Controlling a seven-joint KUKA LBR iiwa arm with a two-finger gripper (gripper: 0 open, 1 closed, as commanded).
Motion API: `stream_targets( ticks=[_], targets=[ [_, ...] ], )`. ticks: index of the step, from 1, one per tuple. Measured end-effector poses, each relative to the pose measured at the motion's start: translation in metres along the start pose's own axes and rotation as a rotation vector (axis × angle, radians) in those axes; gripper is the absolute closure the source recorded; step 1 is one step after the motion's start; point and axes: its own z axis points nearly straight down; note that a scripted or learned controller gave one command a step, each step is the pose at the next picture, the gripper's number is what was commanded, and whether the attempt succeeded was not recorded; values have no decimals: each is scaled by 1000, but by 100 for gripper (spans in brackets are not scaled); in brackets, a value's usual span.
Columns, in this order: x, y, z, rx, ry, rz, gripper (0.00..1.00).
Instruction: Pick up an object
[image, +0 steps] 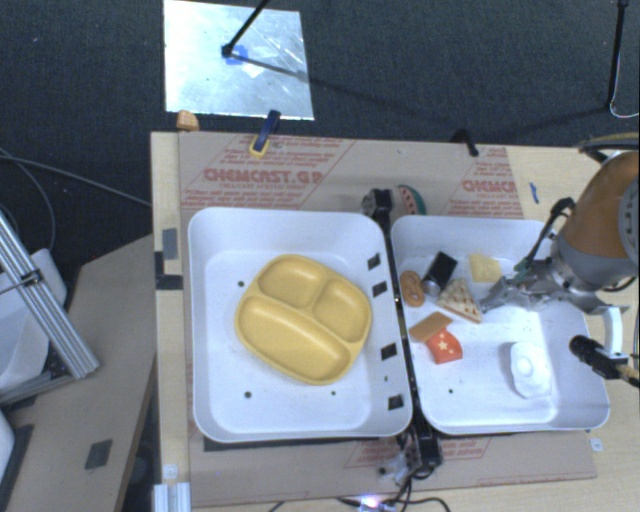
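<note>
The right bin (560, 415) holds several small objects. A black block (440, 268) and a pale yellow square (485, 267) lie near its back. A round orange-brown piece (412, 288) sits by the left wall. Beside it lies a tan wedge-shaped slice (460, 300). An orange-brown piece (430, 326) and a red block (446, 347) lie in front of them, and a white rounded object (527, 367) rests toward the right. My gripper (493, 296) reaches in from the right, low over the bin floor, with its tip just right of the wedge slice and below the yellow square.
The left bin (215, 400) holds a yellow divided plate (303, 317). Black clips run along the seam between the bins (392, 310). Cardboard (290, 170) lies under both bins. The grey and orange arm (600, 240) covers the right bin's far right corner.
</note>
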Motion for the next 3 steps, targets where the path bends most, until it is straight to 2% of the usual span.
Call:
stream_targets(
  ticks=[1,2,3],
  targets=[
    [22,57,0,-1,1,-2,0],
    [-3,-1,1,9,1,8,0],
    [-2,-96,1,12,2,10,0]
  ],
)
